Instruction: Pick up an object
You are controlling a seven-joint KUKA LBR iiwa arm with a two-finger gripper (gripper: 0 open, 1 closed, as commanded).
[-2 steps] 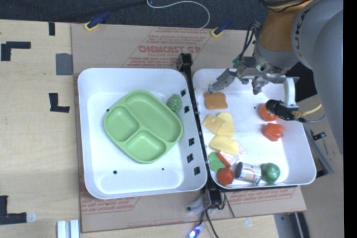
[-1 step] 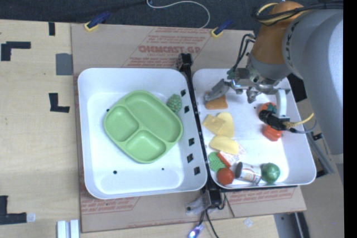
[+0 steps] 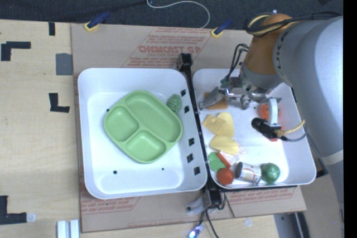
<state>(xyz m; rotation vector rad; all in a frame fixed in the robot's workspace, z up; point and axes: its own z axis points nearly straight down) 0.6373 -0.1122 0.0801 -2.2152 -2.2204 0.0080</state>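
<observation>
My gripper [image 3: 227,94] hangs low over the back left part of the right bin [image 3: 301,167], under the orange wrist band. An orange-brown piece [image 3: 213,100] lies right at the gripper's tip, touching or nearly touching it. Two yellow pieces [image 3: 218,122] [image 3: 224,145] lie just in front of it. An orange-red piece [image 3: 273,113] lies to the gripper's right. Along the front of the bin sit a green and red piece [image 3: 217,161], a red ball [image 3: 225,176], a small bottle [image 3: 246,173] and a green ball [image 3: 270,171].
The left bin [image 3: 95,175] holds a light green divided plate [image 3: 143,126] and a small dark green lump [image 3: 174,102] at the plate's back right. The divider wall between the bins [image 3: 192,120] runs close to the gripper's left. The grey arm covers the right bin's right side.
</observation>
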